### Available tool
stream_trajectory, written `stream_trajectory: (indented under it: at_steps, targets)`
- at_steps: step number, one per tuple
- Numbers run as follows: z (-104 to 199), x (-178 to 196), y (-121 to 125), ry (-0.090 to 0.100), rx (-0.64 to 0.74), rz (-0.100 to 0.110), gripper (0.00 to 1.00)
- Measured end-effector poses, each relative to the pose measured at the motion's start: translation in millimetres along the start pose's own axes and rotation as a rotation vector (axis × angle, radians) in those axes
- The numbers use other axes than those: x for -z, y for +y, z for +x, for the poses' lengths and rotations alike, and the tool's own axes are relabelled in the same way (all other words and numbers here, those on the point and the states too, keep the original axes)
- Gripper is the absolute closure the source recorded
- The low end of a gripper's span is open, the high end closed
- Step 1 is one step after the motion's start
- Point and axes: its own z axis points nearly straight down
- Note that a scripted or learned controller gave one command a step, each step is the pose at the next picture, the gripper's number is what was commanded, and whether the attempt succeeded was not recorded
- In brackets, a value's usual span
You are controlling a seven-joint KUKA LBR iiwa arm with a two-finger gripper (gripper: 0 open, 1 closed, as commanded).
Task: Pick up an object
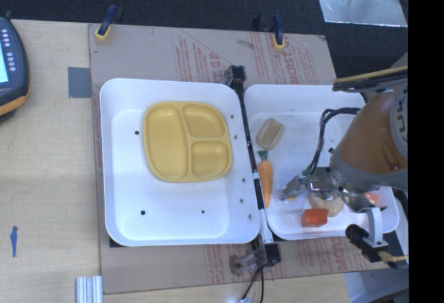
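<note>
A: What is seen nearest the camera, taking the right bin (pixel 291 229) as the landmark?

B: Against its near wall an orange-red block (pixel 314 218) is found, lying flat on the bin floor. Just beyond the block, touching or nearly touching it, a pale rounded item (pixel 331 205) is seen, partly covered by the arm (what it is cannot be told).

A: And the gripper?

B: The gripper (pixel 295 187) is placed low inside the right bin, near its middle, just above and to the left of the block. Whether the fingers are spread or pressed together cannot be told, since they are blurred and seen from above. Nothing can be made out between them.

A: What else is held by that bin?

B: A carrot (pixel 265 175) is laid along its left wall, green end pointing away from the camera. Slightly farther back, a tan block (pixel 269 133) is lying tilted, near the carrot's green end but apart from it.

A: And outside the right bin?

B: Directly to its left, the left bin (pixel 121 222) is set on the counter (pixel 48 177), the two rims touching. A yellow divided plate (pixel 187 141) is resting in the far half of that bin. Beyond both bins, two clamps (pixel 278 34) are fixed at the far edge of the board.
</note>
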Motion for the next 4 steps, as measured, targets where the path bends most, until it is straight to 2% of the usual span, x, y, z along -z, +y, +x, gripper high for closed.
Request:
stream_trajectory:
  at_steps: [1, 2, 3, 4]
  targets:
    - [-1.5, 14.4, 0.8, 0.0, 0.0, -0.002, 1.0]
    - [-55.4, 72.1, 78.2, -0.008, 0.0, -0.014, 1.0]
    - [-52.3, 68.2, 73.8, -0.002, 0.001, -0.002, 0.0]
    - [2.2, 8.5, 22.2, 0.003, 0.001, 0.007, 0.0]
